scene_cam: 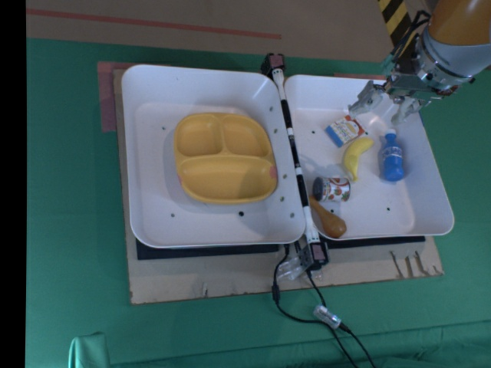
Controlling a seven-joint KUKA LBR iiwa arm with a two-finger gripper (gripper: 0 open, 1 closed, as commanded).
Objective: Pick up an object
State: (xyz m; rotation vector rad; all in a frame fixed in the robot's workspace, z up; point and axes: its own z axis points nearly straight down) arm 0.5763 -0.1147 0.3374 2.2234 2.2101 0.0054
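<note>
1. Nearest, at the right bin's (430, 205) front edge by the divider: brown pear-shaped piece (328, 219), with a can (332, 188) just behind it.
2. Mid-bin, behind the can: banana (355, 156), blue bottle (392, 158) to its right, small carton (344, 130) to its upper left.
3. Left of the bin: yellow tray (224, 158) in the other bin, out of the way.
4. Farthest: pincer (387, 107) hovering spread open, holding nothing, above and behind the banana.
5. Approach step, seemingly; next, a straight drop on one item, clear of close neighbours.

Robot lab: green-clothed bench (69, 205), 2 white bins (153, 228), hazard-striped floor tape (391, 2).
</note>
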